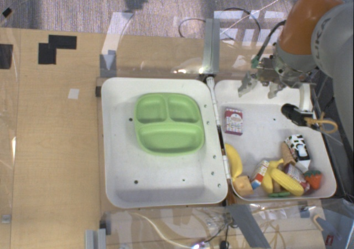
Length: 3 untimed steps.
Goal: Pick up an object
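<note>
My gripper (pixel 258 90) hangs over the far edge of the right bin (pixel 265 110), open, with nothing between its fingers. Below it, toward the bin's left side, a small red and white box (pixel 233 120) lies flat. A banana (pixel 234 160) rests against the bin's left wall. At the near right sits a heap of toy food: a second yellow banana (pixel 285 181), a black and white spotted item (pixel 299 151), a red fruit (pixel 313 180) and a small orange-labelled can (pixel 260 171).
The left bin (pixel 121 187) holds a green divided plate (pixel 168 122) near its middle. A metal divider (pixel 211 54) stands between the bins at the back. The arm's orange band (pixel 307 13) looms over the right bin's far corner.
</note>
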Available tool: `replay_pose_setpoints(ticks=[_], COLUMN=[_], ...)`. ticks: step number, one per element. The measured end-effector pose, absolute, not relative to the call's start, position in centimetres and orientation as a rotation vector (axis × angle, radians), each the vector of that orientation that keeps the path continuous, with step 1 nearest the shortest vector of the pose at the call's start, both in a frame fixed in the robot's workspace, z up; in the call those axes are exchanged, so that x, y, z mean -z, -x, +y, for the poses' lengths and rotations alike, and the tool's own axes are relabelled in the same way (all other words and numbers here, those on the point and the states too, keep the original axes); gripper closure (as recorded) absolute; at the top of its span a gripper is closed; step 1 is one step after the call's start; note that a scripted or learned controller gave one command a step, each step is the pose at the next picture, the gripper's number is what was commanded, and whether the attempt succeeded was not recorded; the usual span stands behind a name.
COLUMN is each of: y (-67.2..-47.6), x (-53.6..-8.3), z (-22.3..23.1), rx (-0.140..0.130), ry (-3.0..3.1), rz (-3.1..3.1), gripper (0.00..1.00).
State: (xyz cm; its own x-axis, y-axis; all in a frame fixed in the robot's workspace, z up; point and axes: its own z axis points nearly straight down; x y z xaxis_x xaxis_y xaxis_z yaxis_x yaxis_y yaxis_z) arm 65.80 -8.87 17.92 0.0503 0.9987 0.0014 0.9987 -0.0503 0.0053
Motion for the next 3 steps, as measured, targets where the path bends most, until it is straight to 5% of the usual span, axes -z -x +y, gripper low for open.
replay_pose_setpoints(ticks=[1,2,3], y=[-66.5,-54.7,-50.0], x=[-10.9,-9.0,-9.1], z=[-16.5,-13.1,-14.8], rx=[-0.005,-0.016,-0.021], ry=[-2.595,-2.385,-2.318], rz=[1.765,2.031,2.101], gripper=[0.0,0.0,0.0])
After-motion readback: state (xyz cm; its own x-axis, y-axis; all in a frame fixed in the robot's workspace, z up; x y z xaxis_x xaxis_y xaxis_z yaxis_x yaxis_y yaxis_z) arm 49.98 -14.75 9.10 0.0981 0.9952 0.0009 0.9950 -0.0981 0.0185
